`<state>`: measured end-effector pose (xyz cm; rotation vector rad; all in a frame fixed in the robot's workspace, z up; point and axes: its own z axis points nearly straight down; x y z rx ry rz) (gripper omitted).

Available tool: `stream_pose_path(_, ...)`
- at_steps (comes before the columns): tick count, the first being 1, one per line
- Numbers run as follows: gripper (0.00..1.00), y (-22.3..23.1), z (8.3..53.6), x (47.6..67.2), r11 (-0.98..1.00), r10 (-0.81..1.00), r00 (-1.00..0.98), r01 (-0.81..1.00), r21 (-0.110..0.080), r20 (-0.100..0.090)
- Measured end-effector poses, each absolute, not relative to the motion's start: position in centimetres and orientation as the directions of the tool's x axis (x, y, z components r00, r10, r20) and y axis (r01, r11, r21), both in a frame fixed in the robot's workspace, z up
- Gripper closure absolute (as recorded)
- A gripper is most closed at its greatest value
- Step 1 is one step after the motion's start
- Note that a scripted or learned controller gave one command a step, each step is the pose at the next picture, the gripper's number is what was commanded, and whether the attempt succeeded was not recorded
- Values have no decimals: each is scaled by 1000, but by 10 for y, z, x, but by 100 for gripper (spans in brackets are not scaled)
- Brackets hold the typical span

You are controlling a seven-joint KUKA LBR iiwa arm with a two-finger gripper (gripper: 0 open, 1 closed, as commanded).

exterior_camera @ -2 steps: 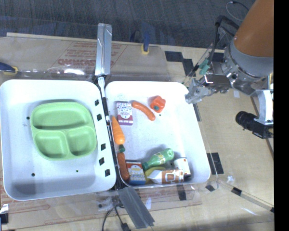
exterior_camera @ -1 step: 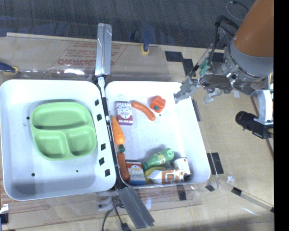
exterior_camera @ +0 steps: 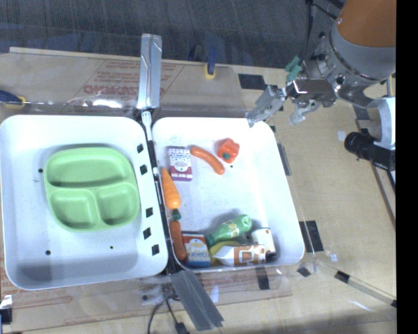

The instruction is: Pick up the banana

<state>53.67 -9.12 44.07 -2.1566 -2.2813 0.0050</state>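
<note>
a pale wooden bench (exterior_camera: 348,186) fills most of the view, with strips of black tape (exterior_camera: 312,236) stuck here and there on its top. beyond its far edge lies dark grey carpeted floor (exterior_camera: 195,9). a sheet of brown cardboard (exterior_camera: 90,75) with red print lies flat at the bench's back.

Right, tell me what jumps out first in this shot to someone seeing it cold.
The bright green divided tray in the left bin catches the eye first. Next comes the scatter in the right bin: a carrot along its left wall, a sausage beside an orange pepper near the top, and a green bottle among cartons at the bottom. The gripper hangs above that bin's top right corner.
</note>
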Motion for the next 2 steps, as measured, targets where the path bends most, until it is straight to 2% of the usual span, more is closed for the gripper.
stream_pose_path(1, 100, -89, 449, 538, 66, 998, -66, 998, -9, -1)
stream_pose_path(2, 100, -47, 441, 487, 46, 999, -46, 999, -4, 0)
